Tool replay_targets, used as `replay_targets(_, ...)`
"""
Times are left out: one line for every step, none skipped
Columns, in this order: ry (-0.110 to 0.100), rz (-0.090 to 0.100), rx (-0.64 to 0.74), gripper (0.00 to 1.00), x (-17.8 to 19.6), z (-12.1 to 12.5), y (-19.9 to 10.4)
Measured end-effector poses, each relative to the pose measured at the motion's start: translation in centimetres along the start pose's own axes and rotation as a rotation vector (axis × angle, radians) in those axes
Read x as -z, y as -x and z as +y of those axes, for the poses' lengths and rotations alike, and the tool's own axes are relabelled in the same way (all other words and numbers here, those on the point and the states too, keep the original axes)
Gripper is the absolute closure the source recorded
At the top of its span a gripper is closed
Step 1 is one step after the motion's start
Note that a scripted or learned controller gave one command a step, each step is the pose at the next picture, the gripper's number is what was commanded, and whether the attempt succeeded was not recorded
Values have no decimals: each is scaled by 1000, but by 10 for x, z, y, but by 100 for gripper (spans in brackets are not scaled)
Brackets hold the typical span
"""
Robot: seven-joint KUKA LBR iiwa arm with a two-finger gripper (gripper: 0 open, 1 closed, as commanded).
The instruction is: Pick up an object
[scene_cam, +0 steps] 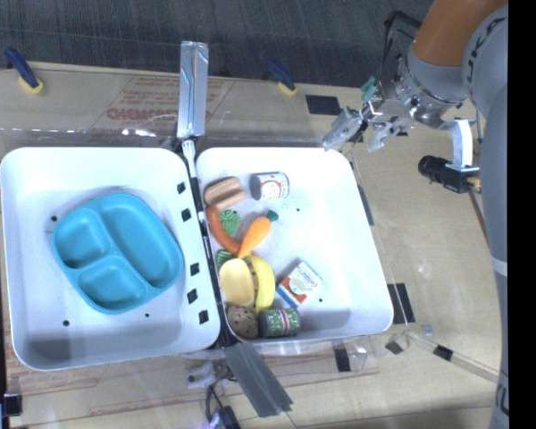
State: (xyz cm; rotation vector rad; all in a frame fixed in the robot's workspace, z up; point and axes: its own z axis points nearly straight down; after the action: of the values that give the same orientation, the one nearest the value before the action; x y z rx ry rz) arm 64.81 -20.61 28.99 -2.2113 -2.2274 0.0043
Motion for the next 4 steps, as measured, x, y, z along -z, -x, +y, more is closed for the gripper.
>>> replay_targets(-9, 3, 95, 0, -135, 6, -14)
replay_targets(-2, 1, 103, 0, -199, -39, -62)
replay_targets(5, -1, 8, 0, -197, -37, -50)
replay_targets(2, 0, 179, 0, -199, -82, -110)
